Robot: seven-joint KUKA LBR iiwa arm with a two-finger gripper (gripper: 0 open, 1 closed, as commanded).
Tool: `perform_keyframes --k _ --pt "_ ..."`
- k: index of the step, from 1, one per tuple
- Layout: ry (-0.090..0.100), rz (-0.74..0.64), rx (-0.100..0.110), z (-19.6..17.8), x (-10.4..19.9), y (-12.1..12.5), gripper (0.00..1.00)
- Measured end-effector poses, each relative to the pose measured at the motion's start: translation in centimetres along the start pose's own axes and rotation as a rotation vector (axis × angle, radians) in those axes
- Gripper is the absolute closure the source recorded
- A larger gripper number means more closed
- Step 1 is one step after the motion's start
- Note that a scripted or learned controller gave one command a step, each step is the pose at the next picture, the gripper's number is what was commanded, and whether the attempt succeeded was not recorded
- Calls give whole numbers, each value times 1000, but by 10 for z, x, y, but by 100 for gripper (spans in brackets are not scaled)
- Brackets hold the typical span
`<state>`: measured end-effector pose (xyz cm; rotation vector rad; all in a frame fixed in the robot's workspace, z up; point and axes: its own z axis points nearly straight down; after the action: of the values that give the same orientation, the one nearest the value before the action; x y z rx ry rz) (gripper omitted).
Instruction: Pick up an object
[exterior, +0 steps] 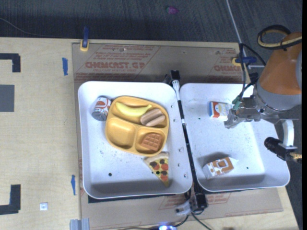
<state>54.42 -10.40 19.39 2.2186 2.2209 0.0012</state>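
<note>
Camera view: end effector (233, 118) beside small carton (218, 109).

The pale wooden tabletop (38, 143) carries a printed brown board (144, 61) at frame centre, bearing two white bins (88, 176) side by side.

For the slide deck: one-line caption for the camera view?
KUKA arm's gripper beside a small carton in the right bin; yellow food tray fills the left bin.

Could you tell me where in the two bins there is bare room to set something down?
Right bin: bare floor between the small carton by the gripper and the carton near the front. Left bin: the front-left corner. The yellow tray, can and pizza slice crowd the rest.
</note>
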Motion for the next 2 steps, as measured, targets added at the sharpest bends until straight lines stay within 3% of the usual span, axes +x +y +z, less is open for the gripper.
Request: perform_keyframes --k 1,2 --pt "0 0 0 0 0 0 0" --pt "1 1 1 99 9 -54 0"
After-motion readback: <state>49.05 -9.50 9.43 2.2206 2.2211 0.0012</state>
